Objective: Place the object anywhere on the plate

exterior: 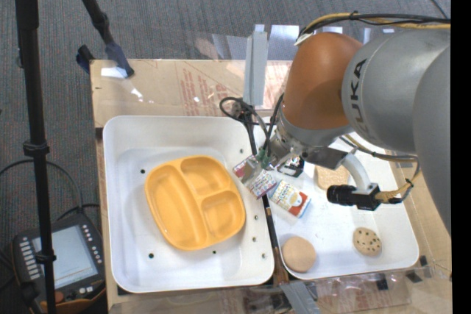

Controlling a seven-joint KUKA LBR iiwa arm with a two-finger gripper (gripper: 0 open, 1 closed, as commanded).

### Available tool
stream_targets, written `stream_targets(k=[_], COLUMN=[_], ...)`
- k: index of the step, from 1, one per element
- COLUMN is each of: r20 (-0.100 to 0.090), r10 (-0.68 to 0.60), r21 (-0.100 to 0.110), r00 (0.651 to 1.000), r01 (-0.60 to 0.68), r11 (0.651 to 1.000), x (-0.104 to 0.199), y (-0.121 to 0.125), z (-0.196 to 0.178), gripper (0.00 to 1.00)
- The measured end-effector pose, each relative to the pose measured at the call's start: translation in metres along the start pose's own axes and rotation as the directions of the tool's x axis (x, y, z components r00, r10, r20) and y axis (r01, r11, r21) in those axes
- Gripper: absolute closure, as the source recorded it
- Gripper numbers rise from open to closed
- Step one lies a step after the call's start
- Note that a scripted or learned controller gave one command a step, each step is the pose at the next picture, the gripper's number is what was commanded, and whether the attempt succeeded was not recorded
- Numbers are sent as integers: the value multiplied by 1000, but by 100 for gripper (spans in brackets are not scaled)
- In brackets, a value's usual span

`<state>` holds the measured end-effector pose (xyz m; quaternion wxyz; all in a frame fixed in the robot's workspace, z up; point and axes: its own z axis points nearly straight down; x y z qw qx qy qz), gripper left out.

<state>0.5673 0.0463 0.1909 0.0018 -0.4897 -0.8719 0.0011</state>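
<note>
A yellow divided plate (195,201) lies in the left white bin (125,151). The gripper (255,174) hangs below the arm's orange band (318,88), over the divider between the two bins and just off the plate's right rim. A small white carton with red and yellow print (289,198) lies right beside it in the right bin (335,261). The arm's bulk hides what is directly under the wrist.
The right bin also holds a round tan bun (299,254) at the front, a chocolate-chip cookie (366,240) and a tan slab (331,176) partly under the arm. A black cylinder (353,195) juts from the arm over this bin. A tripod pole (33,121) stands at the left.
</note>
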Motion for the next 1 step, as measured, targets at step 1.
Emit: stream_targets(k=[1], r20=[0], r10=[1], r21=[-1], r00=[1000], r01=[-1], r11=[1000], x=[0], y=[0], z=[0], gripper=[0])
